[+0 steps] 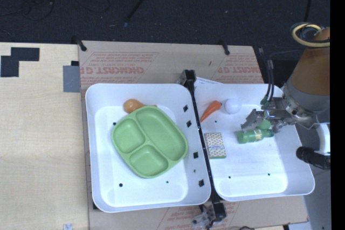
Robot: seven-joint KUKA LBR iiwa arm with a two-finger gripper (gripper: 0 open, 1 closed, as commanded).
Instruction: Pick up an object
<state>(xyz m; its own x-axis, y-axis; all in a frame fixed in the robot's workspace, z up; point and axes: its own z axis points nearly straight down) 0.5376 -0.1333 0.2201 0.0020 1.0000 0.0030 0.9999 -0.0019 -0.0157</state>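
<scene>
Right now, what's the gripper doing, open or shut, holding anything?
Gripper: at the green bottle in the right bin; open or shut cannot be told.

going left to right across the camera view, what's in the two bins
green divided plate → orange carrot → small patterned packet → white ball → green bottle, with the gripper right over it

Arm in from right, pincer (257, 125) low, prob. closed.
</scene>
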